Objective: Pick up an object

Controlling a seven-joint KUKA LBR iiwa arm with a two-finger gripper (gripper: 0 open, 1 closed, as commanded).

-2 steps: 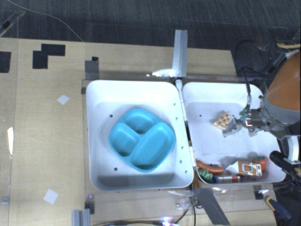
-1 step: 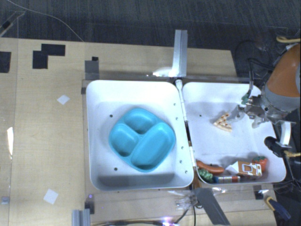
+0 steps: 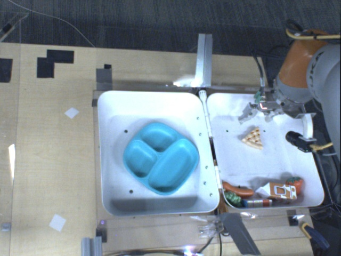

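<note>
My gripper (image 3: 257, 112) hangs over the back of the right bin (image 3: 277, 159), its fingers spread open with nothing between them. Just in front of it, a short way apart, a tan waffle-patterned wedge (image 3: 253, 137) lies flat on the bin floor. Along the bin's front wall lie a red sausage (image 3: 238, 189), a green piece (image 3: 231, 199) under it, a brown carton (image 3: 278, 191) and a red-orange piece (image 3: 296, 184).
The left bin (image 3: 114, 143) holds a blue divided plate (image 3: 161, 157) at its middle. A metal post (image 3: 204, 60) stands behind the rim that parts the two bins. The grey arm with its orange band (image 3: 298, 63) comes in from the upper right.
</note>
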